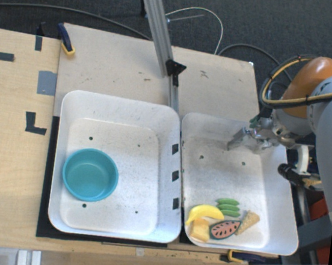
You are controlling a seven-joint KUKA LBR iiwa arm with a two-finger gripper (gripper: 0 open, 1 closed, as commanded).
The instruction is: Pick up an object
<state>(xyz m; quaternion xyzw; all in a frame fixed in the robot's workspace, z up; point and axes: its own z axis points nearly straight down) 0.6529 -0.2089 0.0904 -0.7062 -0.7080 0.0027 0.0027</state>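
Toy food lies in the near corner of the right bin [279, 192]: a yellow banana [204, 212], a green pea pod [228, 204], a watermelon slice [224, 230], an orange piece [200, 231] and a tan wedge [249, 220]. A teal bowl [90, 175] sits in the left bin [119, 117]. My gripper [247, 141] hangs over the far part of the right bin, well away from the food. It is open with nothing between its fingers.
A slanted metal pole [161, 31] rises from the bench behind the bins' shared edge. Cables [199, 15] loop across the dark floor beyond. The arm's orange band [309, 78] stands right of the bins.
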